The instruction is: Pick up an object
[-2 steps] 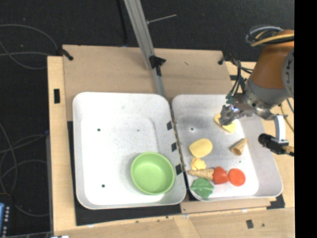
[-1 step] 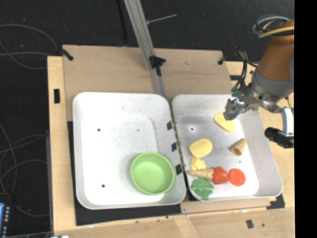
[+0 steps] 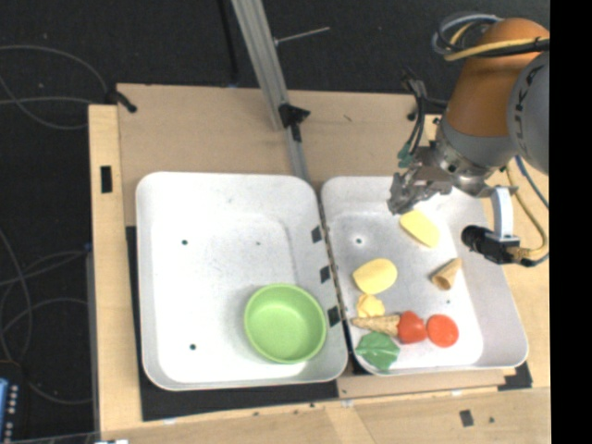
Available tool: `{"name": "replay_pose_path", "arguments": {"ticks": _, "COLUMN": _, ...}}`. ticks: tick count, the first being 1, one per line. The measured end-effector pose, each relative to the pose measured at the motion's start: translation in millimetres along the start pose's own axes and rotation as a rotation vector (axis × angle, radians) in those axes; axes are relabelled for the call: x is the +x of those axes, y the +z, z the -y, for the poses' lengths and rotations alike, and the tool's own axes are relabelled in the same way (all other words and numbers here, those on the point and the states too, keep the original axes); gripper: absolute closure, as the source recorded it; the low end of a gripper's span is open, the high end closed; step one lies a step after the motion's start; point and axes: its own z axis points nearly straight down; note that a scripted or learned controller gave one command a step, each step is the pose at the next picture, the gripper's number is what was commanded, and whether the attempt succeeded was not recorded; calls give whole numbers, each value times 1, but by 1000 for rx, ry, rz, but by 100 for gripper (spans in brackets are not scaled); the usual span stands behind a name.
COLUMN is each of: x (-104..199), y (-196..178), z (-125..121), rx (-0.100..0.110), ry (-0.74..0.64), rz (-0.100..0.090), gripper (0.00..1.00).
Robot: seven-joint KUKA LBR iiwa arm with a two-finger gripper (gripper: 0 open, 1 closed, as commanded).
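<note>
Camera view: no readable writing or brand was found on any item. The gripper [image 3: 410, 195] hung at the 12 o'clock end of the right bin [image 3: 490, 340], just above a pale yellow wedge [image 3: 420, 228]; whether its fingers were spread or pressed together could not be told. A green bowl [image 3: 285, 323] sat at 5 o'clock in the left bin [image 3: 185, 211]. Two red tomatoes [image 3: 427, 328] lay at 6 o'clock in the right bin.

Two white bins [image 3: 231, 192] – bench [image 3: 194, 128] beneath.
</note>
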Motion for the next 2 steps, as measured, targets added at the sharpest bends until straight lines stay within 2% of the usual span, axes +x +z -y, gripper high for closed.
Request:
{"name": "replay_pose_path", "arguments": {"ticks": 1, "x": 48, "y": -10, "z": -10, "rx": 1, "ry": 0, "rz": 0, "gripper": 100}}
{"name": "replay_pose_path", "arguments": {"ticks": 2, "x": 93, "y": 0, "z": -20, "rx": 2, "ry": 2, "rz": 2, "gripper": 100}}
